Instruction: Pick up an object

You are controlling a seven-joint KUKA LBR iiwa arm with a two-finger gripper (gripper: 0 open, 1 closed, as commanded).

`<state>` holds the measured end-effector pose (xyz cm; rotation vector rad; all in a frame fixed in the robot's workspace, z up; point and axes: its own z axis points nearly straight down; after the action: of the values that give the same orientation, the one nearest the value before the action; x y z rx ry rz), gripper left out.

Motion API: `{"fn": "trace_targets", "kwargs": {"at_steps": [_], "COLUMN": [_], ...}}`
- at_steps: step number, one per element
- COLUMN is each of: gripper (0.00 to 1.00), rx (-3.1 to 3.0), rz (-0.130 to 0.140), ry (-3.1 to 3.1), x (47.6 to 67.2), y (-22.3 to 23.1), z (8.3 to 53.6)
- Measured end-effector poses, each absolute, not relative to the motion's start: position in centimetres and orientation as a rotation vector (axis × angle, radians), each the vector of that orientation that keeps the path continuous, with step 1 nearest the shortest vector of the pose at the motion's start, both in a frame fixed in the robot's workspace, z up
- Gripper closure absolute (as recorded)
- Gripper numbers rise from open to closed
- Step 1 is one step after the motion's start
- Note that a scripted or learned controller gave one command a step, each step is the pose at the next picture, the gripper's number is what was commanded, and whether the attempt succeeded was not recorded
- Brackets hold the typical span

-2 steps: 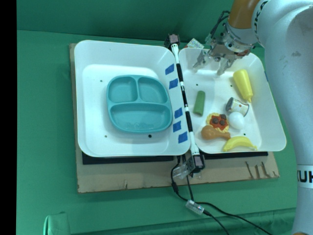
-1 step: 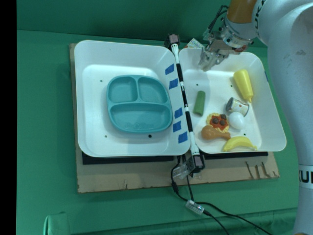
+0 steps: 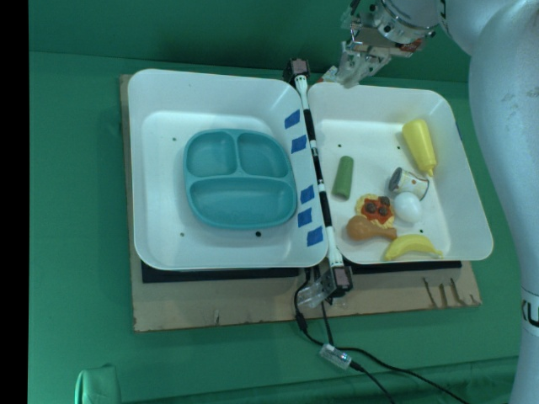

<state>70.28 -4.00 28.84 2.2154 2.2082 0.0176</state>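
My gripper [image 3: 347,72] hangs above the far left corner of the right bin [image 3: 459,225], clear of every object in it. In that bin lie a green cylinder [image 3: 343,177], a yellow bottle [image 3: 419,146], a small tipped cup [image 3: 408,182], a white egg [image 3: 408,207], a pizza slice [image 3: 375,208], a chicken drumstick [image 3: 367,229] and a banana [image 3: 412,246]. The green cylinder is the nearest of these to the gripper, well toward the front from it. I see nothing held at the gripper.
A teal divided plate [image 3: 240,178] sits in the middle of the left bin [image 3: 156,108]. A divider strip with blue tape marks [image 3: 310,175] runs between the bins. Cables [image 3: 337,356] trail over the green bench in front.
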Motion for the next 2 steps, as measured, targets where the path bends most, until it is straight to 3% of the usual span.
{"fn": "trace_targets", "kwargs": {"at_steps": [1,2], "gripper": [1.00,1.00], "rx": [2.216,2.218], "rz": [0.018,0.014], "ry": [2.211,2.209], "x": [70.2,70.1], "y": [1.6,3.7], "z": [35.7,36.2]}}
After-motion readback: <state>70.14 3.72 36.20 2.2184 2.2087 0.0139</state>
